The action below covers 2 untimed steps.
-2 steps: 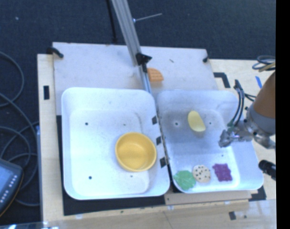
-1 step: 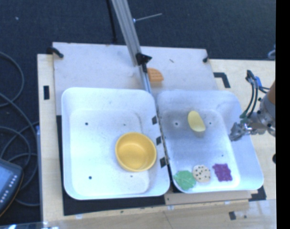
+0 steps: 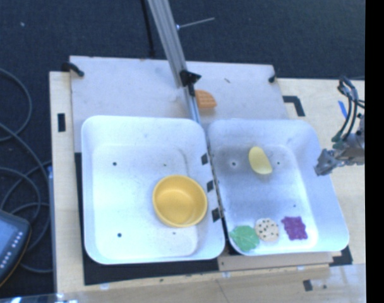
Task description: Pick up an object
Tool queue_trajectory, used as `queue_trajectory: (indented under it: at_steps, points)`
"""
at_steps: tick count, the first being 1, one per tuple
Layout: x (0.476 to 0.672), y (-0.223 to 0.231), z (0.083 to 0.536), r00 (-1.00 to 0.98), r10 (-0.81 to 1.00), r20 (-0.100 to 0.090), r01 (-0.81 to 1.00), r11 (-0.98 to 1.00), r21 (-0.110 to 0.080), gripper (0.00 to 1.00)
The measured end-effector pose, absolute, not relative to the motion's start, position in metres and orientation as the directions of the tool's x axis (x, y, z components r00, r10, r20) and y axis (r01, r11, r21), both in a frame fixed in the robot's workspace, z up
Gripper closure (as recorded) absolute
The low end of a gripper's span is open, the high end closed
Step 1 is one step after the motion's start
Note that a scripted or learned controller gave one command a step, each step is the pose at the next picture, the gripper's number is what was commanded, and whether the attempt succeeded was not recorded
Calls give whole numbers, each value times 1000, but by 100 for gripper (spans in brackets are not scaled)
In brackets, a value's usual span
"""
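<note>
A robot lab, most likely.
Wooden bench (image 3: 62, 169) on dark carpet, loose cables (image 3: 15, 163), aluminium rail (image 3: 170, 40), control tablet (image 3: 6, 245) at its left edge.

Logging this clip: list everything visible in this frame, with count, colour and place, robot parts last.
bins: 2, white, side by side on the bench
bowl: 1, yellow, left bin, near its right wall
yellow piece: 1, right bin, upper middle
green piece: 1, right bin, front edge
cookie: 1, tan, dark spots, between green and purple pieces
purple piece: 1, right bin, front right
orange item: 1, behind the bins
tablet: 1, dark, lower left
gripper: 1, grey, at right bin's right rim
</note>
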<state>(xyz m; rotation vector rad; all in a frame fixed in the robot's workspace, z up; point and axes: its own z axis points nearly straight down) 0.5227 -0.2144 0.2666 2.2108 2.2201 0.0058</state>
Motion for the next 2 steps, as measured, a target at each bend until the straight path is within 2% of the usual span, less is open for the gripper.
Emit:
queue_trajectory:
  at_steps: [2]
  points:
    - [545, -102, 254, -6, 1000, 0, 1000, 6, 1, 100]
